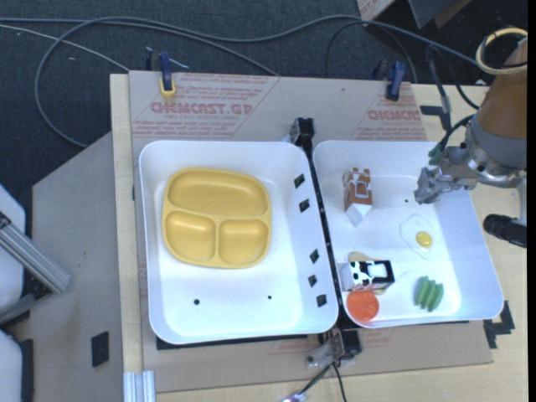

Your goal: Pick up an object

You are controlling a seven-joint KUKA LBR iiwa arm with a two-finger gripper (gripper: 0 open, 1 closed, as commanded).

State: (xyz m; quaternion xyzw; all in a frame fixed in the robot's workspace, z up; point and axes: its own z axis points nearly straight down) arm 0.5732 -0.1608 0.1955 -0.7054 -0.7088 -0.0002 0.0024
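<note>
Right bin [494,296], contents: fried egg [420,234] mid-bin toward right wall; brown/white block toy [359,189] near back-left; white wedge [357,213] touching its front; cow-print toy [371,273] at front-left; red disc [363,306] just in front of it, at front rim; green beans [429,293] near front-right corner. Left bin [159,224]: yellow divided plate [218,217], upright, toward back-left. Gripper [427,187] over right bin's back-right part, arm w/ orange band coming in from right; nothing seen in it; open or closed: can't tell, tips blurred vs. white floor. Key relation: egg lies just front of gripper, toward bin's front rim, slightly off to one side; nearest obj by a clear margin; block toy next, off toward bin divider. Egg is flat, roundish, no strong long axis, so approach angle prob. matters little; low profile likely makes grip hard. No obj lifted yet; all rest on bin floor.
</note>
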